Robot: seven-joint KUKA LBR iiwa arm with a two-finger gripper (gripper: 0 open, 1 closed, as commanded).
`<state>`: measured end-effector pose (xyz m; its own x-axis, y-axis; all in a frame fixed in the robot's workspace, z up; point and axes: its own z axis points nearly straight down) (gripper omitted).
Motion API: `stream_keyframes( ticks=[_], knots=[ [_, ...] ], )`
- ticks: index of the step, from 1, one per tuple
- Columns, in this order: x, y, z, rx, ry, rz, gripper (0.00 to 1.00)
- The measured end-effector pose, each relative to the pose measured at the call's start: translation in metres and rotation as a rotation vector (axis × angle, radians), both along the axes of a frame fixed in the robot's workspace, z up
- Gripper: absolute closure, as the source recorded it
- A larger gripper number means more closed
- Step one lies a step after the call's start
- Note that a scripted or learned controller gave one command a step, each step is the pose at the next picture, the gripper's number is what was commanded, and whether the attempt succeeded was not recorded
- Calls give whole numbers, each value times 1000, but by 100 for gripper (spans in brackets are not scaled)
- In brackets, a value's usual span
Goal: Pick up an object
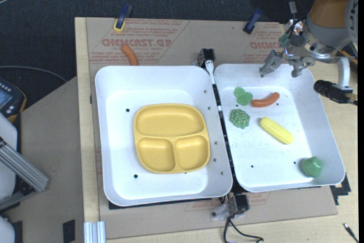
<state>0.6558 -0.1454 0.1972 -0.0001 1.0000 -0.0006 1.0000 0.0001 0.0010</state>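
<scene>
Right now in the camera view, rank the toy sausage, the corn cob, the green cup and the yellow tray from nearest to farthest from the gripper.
1. Toy sausage, just below the gripper, near the right bin's top.
2. Corn cob, mid right bin.
3. Green cup, the right bin's lower right corner.
4. Yellow tray, in the left bin.

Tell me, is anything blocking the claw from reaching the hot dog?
Nothing visible. The end effector hangs over the right bin's far edge, with bare white floor between it and the hot dog.

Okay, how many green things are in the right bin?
3: one green piece beside the sausage, a bumpy one just below it, and a round one near the bin's front right corner.
</scene>
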Motion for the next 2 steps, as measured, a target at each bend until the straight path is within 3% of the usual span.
stream_keyframes(
  ticks=[1,2],
  knots=[
    [-11,1,-56,2,8,0,0],
    [-10,1,-106,-1,0,1,0]
  ],
)
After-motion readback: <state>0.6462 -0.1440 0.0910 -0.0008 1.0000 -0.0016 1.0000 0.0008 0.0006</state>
